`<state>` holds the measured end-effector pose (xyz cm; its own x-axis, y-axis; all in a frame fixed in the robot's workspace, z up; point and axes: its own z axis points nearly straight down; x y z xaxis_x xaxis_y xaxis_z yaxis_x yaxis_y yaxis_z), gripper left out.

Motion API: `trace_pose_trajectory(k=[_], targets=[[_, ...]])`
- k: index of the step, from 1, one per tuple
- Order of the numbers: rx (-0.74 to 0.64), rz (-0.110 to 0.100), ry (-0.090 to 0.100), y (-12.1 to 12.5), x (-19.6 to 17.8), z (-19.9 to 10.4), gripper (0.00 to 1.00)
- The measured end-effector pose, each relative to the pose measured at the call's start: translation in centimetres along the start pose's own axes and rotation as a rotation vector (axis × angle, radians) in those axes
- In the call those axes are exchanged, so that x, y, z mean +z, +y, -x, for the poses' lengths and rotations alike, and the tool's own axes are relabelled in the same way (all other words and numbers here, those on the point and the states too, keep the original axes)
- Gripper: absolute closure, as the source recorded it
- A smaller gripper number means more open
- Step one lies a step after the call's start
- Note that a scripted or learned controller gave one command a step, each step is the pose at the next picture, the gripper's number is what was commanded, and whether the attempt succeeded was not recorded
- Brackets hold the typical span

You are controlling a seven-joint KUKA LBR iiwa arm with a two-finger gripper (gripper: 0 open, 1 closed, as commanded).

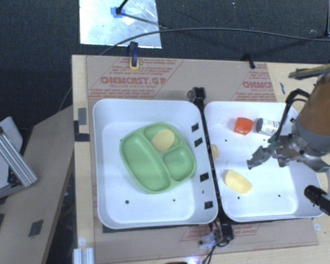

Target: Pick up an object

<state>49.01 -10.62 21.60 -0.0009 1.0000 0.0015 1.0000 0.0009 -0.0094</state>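
Two white bins sit side by side on my bench, the left bin (pixel 107 164) and the right bin (pixel 264 202), touching along a dark divider with black clips.

In the camera view, I count one green divided plate (pixel 148 166) in the left bin, tilted across its middle, with three compartments. One pale yellow round piece (pixel 164 140) lies in the plate's far compartment; the other two compartments are bare.

In the right bin I count four loose things. One orange block (pixel 242 126) sits toward the far side, and just right of it lies one small white cylinder with a dark end (pixel 267 126), close to the block but apart from it. One yellow lump (pixel 237 181) lies nearer to me, left of centre on the bin floor. One tiny yellowish bit (pixel 214 151) rests right against the divider wall.

The arm comes in from the right, and the gripper (pixel 259 158) hangs over the middle of the right bin, between the orange block and the yellow lump, apart from both. I see nothing between its fingers, and I cannot tell from here whether they stand apart or together.

Around the bins I see brown cardboard (pixel 154 78) under them, one blue-and-yellow clamp (pixel 133 55) at its far edge, and a shiny sheet (pixel 118 15) beyond.
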Motion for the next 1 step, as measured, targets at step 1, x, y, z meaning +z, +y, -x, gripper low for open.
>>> trace_pose_trajectory(k=[1], targets=[[-0.002, 0.011, -0.002, 0.24, -0.48, -0.01, 0.0]])
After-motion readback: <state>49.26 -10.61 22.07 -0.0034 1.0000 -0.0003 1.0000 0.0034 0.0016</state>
